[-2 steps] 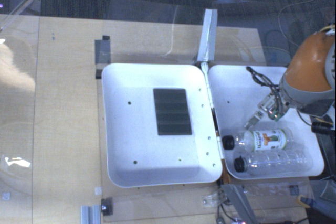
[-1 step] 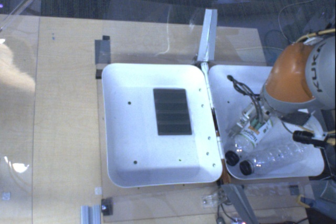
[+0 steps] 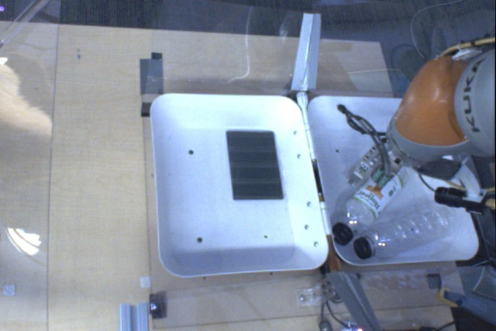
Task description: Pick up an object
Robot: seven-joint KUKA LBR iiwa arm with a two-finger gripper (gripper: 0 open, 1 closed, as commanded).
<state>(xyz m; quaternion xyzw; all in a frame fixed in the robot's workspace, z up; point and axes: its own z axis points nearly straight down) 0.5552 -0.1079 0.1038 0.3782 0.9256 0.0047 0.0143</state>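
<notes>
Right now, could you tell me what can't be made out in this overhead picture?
- The hand: the arm's orange band covers most of it, so its state is unclear.
- The clear bottles in the right bin: too see-through to tell how many.
- The right bin's far side: hidden under the arm.
</notes>
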